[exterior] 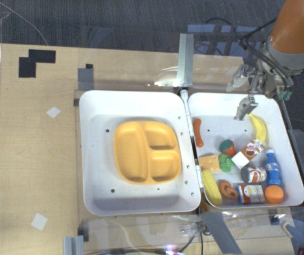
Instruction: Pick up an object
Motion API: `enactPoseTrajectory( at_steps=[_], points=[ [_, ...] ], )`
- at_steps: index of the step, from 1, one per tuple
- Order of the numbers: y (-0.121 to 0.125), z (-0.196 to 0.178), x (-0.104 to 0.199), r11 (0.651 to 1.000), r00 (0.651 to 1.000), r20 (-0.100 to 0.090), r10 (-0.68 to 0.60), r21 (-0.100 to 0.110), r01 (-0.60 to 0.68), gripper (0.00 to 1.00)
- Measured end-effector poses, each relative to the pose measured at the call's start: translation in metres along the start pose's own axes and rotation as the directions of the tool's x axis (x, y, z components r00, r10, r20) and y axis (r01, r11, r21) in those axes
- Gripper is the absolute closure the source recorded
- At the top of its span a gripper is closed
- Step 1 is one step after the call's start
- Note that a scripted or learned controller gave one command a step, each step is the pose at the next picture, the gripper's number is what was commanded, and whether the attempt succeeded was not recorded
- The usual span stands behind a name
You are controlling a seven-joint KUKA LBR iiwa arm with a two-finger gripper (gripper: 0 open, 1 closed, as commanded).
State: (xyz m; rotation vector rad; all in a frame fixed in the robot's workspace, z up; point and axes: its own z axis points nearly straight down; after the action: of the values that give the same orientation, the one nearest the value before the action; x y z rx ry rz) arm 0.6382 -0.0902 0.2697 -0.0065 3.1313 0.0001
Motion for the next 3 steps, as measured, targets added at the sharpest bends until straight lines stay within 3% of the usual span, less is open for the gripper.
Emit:
enactPoseTrajectory(
  at_steps=[1,2,3],
  points=[
    [-0.08,-0.057,0.016,0.995,0.995,0.007,0.1,0.005,-0.1,0.0],
    [-0.102,0.115,0.012,0.962,0.962,-0.015,0.273,0.001,-0.273,0.0],
    [-0.097,0.162,0.048,0.802,0.802,0.007,0.597,-0.001,-0.597,0.0]
  ],
)
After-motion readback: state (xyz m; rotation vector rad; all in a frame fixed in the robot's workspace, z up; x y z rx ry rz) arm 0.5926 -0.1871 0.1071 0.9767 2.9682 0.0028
